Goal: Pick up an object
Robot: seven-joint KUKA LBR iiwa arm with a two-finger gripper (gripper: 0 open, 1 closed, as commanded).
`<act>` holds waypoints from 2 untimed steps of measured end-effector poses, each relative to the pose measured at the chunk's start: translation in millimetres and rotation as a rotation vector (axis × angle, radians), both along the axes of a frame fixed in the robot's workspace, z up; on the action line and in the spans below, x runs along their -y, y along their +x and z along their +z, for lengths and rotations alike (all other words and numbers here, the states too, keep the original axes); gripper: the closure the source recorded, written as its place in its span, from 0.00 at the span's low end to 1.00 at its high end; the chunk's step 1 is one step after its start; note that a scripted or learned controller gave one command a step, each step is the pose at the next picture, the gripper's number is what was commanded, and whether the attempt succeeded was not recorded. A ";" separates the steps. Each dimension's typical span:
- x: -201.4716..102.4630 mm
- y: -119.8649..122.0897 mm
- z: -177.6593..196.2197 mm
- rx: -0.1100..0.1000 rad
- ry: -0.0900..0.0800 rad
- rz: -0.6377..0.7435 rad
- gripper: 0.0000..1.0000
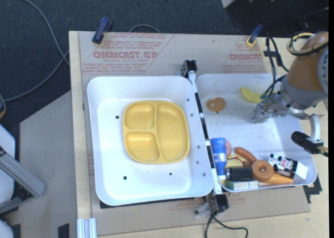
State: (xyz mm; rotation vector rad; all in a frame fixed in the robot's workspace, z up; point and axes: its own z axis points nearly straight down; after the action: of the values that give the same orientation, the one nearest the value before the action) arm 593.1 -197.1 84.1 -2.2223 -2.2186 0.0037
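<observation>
Currently the gripper (259,114) sits low over the floor of the right bin (237,83), in that bin's far half, with the grey arm (308,78) and its orange band entering from the right edge of the view. Finger state: cannot tell; the tips read as one dark blur against the white floor, and no object is visible between them.

Positions noted relative to the gripper:
- Yellow banana (251,95): just beyond the gripper, on the far side and slightly left, near it but apart as far as can be judged.
- Pretzel (215,105): to the left, on the bin floor, clearly apart, roughly level with the gripper.
- Clutter along the near wall of the right bin, well apart on the near side: blue bottle (218,151) with a red item beside it, near-left; a sausage (245,154) just right of that; a black block (240,174) in the near-left corner; a brown doughnut (262,169) almost straight toward the camera; an orange carrot (279,178) lying under and right of the doughnut; a black-and-white carton (284,165) near-right.
- Left bin (104,127): far to the left across the divider, holding a yellow three-compartment plate (156,131) lying flat at its middle.

Both bins rest on a board with red printed lettering; a blue clamp (100,29) grips its far-left edge.
</observation>
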 end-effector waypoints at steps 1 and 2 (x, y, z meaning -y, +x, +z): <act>-71.8 -22.2 12.5 0.001 0.003 0.003 1.00; -70.8 -22.0 22.5 0.003 0.001 0.002 1.00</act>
State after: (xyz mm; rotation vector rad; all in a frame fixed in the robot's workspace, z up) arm 571.1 -126.3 106.5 -2.2210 -2.2212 -0.0005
